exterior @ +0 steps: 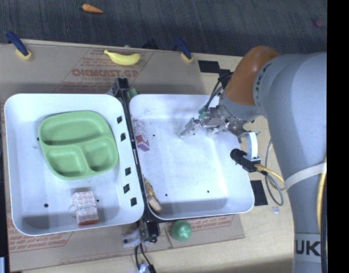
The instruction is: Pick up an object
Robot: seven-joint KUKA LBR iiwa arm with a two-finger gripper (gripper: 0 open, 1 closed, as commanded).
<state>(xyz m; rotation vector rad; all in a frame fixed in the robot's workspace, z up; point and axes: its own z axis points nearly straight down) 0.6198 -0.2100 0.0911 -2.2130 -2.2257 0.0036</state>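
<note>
A cardboard-covered bench [94, 70] sits on dark carpet, bearing two shallow white bins side by side. In the left bin [15, 152], a green divided tray [77, 144] lies at centre-left of the frame, and a small red-and-white packet [85, 207] rests below it near the bin's lower edge. A yellow banana [122, 56] lies on the cardboard above the bins. A small pinkish packet [142, 136] leans against the left wall of the right bin [191, 201], and a green ball [181, 230] sits outside it, below. From the right of the frame the grey arm [294, 112] bends down into the right bin's upper part; its gripper [190, 130] points left, near the bin floor, its fingers slightly apart with nothing between them.
</note>
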